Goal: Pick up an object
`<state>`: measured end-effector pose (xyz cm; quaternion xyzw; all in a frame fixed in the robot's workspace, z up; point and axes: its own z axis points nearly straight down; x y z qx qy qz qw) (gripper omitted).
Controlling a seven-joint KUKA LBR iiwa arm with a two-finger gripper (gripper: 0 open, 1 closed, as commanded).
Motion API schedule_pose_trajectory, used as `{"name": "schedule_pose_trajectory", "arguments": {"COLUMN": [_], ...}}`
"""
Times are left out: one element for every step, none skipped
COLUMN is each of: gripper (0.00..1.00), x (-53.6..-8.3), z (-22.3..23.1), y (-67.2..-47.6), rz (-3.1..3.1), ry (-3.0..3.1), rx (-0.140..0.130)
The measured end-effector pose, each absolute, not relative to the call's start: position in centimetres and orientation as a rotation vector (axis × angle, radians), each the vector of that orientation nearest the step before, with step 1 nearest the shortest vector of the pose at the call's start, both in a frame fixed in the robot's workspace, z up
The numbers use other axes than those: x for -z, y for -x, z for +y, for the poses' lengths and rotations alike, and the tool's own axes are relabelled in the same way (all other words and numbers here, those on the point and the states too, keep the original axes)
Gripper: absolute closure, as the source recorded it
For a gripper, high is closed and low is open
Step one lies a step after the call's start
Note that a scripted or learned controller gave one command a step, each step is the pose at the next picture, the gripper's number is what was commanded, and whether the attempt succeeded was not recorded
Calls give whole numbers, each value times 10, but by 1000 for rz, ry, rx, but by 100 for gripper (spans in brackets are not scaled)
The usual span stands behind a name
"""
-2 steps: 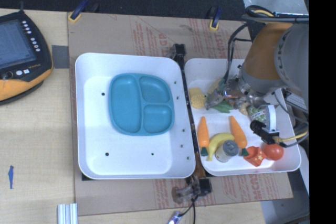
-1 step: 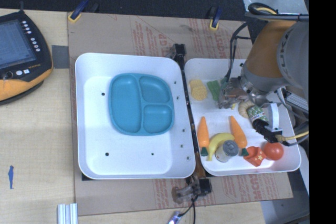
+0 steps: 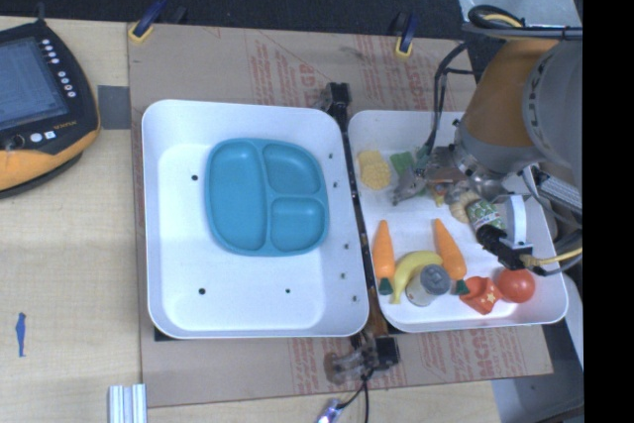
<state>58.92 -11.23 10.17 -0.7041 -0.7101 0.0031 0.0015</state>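
We judge the approach step in hand: the gripper (image 3: 421,181) sits low in the right bin (image 3: 396,312), centre right of the frame, beside the knobbly yellow corn (image 3: 373,170). Whether it is spread or pinching, we cannot tell. Candidate objects lie lower right: two tapered carrots (image 3: 383,253), a curved banana (image 3: 411,268), a glossy tomato (image 3: 514,285). Next, we need a verified closure before lifting.
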Motion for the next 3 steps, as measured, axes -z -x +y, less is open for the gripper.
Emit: {"name": "schedule_pose_trajectory", "arguments": {"gripper": [0, 100, 100], "x": [-92, -103, -192], "z": [-103, -105, -23], "y": [-628, -628, -584], "rz": [-2218, -2220, -2224], "ry": [2214, 2211, 2214], "rx": [-10, -13, -2]}}
